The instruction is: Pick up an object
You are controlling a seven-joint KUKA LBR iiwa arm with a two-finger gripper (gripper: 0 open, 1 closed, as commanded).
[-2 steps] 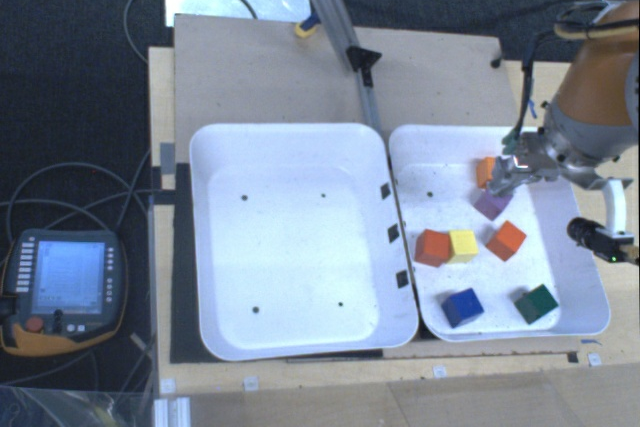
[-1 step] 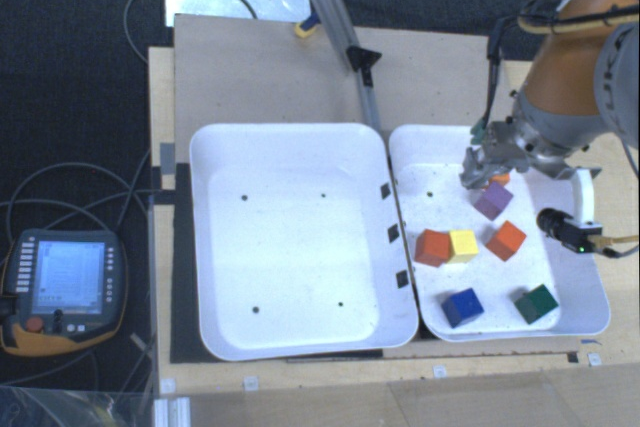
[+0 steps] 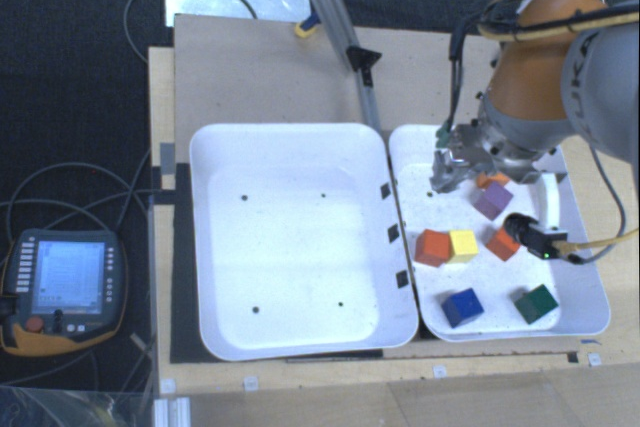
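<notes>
The right bin (image 3: 420, 150) holds several small blocks: a purple one (image 3: 493, 201), an orange-red one (image 3: 432, 247) touching a yellow one (image 3: 464, 245), another orange one (image 3: 502, 243), a blue one (image 3: 462, 306) and a green one (image 3: 537, 303). A small orange piece (image 3: 492, 181) peeks out just above the purple block. My gripper (image 3: 447, 171) hangs over the upper left part of this bin, left of the purple block. No block shows between its fingers.
The left bin (image 3: 290, 235) lies beside the right one. A metal pole (image 3: 330, 5) slants over the bench's back. A teach pendant (image 3: 62, 285) lies on the floor at the left. A black cable fitting (image 3: 530, 235) hangs over the right bin.
</notes>
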